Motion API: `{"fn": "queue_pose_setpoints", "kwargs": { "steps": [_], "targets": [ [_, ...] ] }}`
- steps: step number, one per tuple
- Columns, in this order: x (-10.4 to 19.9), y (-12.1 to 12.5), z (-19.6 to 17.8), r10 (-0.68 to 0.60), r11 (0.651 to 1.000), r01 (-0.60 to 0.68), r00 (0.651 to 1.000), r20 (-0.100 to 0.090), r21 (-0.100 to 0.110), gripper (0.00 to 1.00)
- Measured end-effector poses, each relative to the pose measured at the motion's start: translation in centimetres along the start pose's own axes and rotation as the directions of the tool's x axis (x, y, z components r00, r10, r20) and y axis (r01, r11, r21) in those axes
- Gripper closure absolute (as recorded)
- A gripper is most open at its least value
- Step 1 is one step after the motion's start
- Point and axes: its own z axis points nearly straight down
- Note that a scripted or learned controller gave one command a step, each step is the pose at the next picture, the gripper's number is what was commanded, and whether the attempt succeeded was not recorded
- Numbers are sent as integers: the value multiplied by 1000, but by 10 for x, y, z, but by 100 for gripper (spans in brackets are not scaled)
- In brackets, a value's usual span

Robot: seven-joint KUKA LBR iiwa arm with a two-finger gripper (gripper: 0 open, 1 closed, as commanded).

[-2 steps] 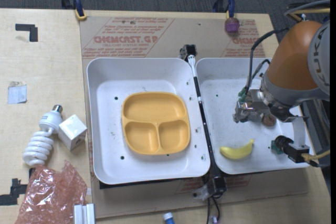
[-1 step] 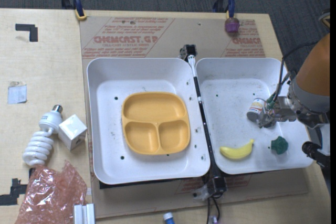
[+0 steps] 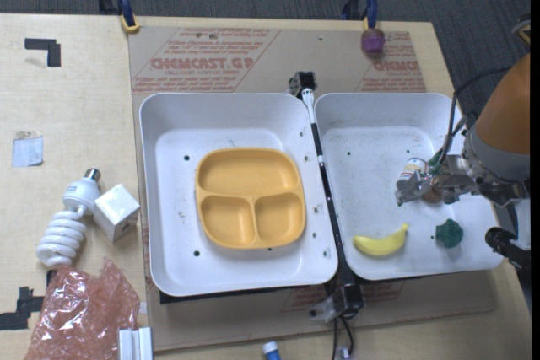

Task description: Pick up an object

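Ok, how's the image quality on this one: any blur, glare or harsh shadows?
Camera view: lighting even and soft, with faint shadows under the yellow tray and banana; no strong glare on the white bins; the hand looks slightly smeared, its fine detail unreadable.
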Motion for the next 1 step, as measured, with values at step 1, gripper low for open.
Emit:
{"fn": "queue_pose_setpoints", "kwargs": {
  "steps": [1],
  "targets": [
    [-29,-21,86,1,1000,-1,1000,-1,2,0]
  ]
}}
